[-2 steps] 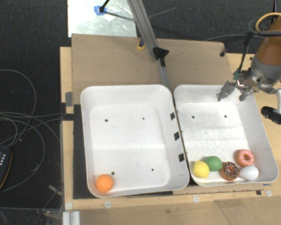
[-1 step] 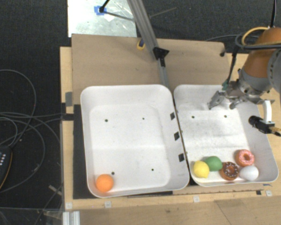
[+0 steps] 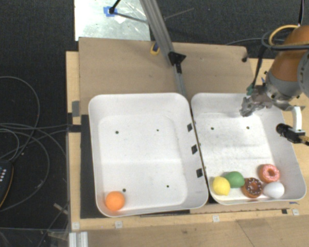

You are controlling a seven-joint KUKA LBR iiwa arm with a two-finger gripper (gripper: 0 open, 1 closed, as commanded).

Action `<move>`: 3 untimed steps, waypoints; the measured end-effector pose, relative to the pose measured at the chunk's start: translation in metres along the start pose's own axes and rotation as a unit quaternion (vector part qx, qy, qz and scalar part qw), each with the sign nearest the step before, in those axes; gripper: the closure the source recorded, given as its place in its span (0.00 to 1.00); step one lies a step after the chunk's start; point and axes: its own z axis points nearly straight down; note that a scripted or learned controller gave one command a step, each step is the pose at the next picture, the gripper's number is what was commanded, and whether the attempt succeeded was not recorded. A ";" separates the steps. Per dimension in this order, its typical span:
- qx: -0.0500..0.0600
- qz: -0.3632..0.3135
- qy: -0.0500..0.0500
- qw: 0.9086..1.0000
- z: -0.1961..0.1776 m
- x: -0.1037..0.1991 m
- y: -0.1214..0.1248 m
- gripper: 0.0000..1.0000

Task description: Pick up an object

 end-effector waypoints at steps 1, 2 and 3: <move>-0.001 0.001 0.000 1.000 -0.050 -0.006 0.009 1.00; -0.001 0.001 0.000 1.000 -0.097 -0.001 0.010 1.00; -0.001 0.001 0.000 1.000 -0.143 -0.005 0.013 1.00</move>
